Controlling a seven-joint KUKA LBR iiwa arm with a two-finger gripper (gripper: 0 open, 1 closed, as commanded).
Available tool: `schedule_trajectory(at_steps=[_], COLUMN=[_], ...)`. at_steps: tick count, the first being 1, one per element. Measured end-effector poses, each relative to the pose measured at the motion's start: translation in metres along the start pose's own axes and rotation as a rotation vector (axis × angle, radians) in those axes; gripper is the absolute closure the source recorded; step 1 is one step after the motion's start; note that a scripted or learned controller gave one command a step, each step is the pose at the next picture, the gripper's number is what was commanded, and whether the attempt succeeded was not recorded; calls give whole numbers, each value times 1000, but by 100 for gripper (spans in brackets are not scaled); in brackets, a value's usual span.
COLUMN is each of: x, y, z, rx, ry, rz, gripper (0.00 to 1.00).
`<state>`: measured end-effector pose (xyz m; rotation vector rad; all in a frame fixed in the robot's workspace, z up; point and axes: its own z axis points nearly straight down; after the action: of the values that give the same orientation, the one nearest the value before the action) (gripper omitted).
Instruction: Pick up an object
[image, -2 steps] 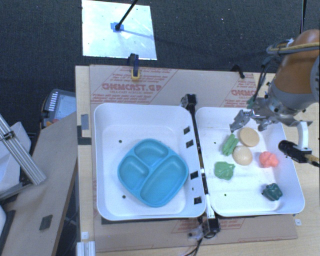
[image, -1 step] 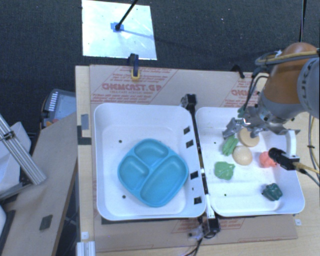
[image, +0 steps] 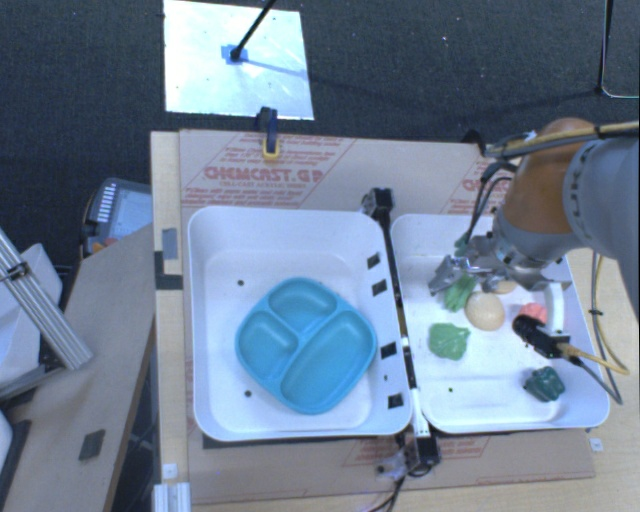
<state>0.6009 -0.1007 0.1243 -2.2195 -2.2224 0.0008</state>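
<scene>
The arm (image: 570, 190) (entering from the right) lowers its gripper (image: 458, 280) over a green piece (image: 459, 295), finger state unclear.

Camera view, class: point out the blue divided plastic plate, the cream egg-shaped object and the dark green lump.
Blue divided plastic plate (image: 305, 345), camera view, centre ridge.
Cream egg-shaped object (image: 486, 311), camera view, top.
Dark green lump (image: 545, 383), camera view, middle.

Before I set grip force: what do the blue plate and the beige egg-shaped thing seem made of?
The blue plate looks like moulded plastic: even colour, soft sheen, rounded compartment ridges. The beige egg-shaped thing looks smooth and matte, perhaps plastic or foam; I cannot tell which.
</scene>
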Motion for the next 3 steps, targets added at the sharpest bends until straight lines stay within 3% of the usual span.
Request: schedule_trajectory(at_steps=[1,2,3], x=[1,0,3], y=[0,1,0], z=[42,29,-34], rx=[0,-4,-6], ry=[0,-1,-1], rz=[0,0,-2], gripper=[0,100,100])
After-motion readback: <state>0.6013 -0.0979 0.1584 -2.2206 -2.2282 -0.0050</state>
